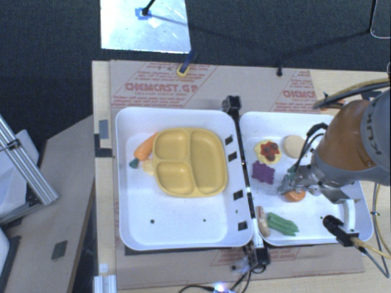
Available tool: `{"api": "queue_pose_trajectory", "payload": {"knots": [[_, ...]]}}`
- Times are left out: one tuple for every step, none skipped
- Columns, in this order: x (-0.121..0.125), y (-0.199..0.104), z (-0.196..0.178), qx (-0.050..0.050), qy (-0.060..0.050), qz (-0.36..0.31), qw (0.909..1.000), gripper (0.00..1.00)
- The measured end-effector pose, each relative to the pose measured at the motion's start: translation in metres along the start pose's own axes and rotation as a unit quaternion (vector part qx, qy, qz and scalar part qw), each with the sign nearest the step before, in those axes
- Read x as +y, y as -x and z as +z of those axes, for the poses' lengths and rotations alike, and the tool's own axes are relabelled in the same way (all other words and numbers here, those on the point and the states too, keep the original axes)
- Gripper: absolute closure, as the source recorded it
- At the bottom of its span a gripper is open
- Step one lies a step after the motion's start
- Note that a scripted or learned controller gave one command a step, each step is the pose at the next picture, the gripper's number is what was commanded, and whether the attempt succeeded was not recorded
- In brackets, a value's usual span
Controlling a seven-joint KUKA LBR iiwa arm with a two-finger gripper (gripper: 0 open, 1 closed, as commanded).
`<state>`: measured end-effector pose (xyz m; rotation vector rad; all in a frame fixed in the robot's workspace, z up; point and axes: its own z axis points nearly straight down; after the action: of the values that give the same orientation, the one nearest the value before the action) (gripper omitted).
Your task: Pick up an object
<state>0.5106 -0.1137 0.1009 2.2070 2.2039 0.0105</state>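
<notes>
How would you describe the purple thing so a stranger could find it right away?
Look in the right-hand white bin, toward its left side near the divider. The purple piece lies just below the round yellow and red toy. It is the only purple item there, flat with bumpy edges.

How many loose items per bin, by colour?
Left bin:
Yellow: 1, divided plate
Orange: 1, carrot
Right bin:
Purple: 1, grape bunch
Green: 1, bean pods
Tan: 1, egg-shaped piece
Yellow and red: 1, small pizza
Orange: 1, piece under the gripper, partly hidden
Total: 7
</notes>
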Motion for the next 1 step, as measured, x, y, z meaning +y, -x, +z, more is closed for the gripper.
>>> {"api": "queue_pose_trajectory", "payload": {"knots": [[0.0025, 0.0026, -0.0428, 0.005, -0.008, -0.002, 1.0000, 1.00]]}}
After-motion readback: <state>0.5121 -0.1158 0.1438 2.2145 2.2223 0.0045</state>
